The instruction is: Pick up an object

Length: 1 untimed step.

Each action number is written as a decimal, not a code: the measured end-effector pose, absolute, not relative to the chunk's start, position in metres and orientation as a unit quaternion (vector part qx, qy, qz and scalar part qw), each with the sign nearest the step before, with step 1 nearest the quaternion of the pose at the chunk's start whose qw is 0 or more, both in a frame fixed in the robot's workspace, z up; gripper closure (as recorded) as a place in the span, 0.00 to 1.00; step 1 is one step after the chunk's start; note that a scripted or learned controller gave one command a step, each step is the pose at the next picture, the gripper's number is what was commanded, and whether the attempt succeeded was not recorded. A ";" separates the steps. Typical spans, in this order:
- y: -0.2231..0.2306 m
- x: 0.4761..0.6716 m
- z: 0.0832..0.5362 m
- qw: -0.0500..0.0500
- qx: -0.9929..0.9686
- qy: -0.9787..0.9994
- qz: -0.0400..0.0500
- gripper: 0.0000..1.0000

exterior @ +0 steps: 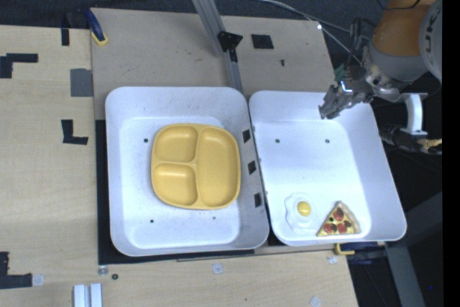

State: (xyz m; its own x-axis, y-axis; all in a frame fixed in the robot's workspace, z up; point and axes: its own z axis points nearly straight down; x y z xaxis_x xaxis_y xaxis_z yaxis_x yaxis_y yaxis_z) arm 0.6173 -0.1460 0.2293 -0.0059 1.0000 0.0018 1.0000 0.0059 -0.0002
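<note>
Nearest the camera, at about 5 o'clock in the right bin (374,154): a toy pizza slice (338,221) lying flat, point toward 12 o'clock, and just beside it at its 9 o'clock a toy fried egg (298,211), yolk up. The two sit close against the bin's near wall, close together but not clearly touching. Either would serve as the thing to pick up. Both are low and flat, so judged awkward for a two-finger grasp from above.

Left bin (118,154): a yellow divided plate (195,165) near the centre, three compartments facing up, nothing in them. Broad and shallow; a rim grasp would be the likely approach.

Farther back, at 1 o'clock of the right bin: gripper (332,108) hanging over the far rim, tilted down toward 7 o'clock. Arm (402,32) enters from 2 o'clock, which accounts for the slanted wrist. Nothing visible between the fingertips; how far apart they stand cannot be told, the tip being small and dark.

Gripper is well apart from egg and slice. Judged: still the approach stage, no grasp made.
</note>
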 end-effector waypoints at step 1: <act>-0.088 0.605 0.237 0.001 -0.705 -0.709 0.000 1.00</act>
State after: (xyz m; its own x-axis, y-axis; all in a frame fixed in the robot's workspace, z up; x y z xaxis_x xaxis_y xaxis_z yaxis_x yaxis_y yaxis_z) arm 0.6050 -0.0877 0.2368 -0.0065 1.0000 0.0021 1.0000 0.0065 -0.0020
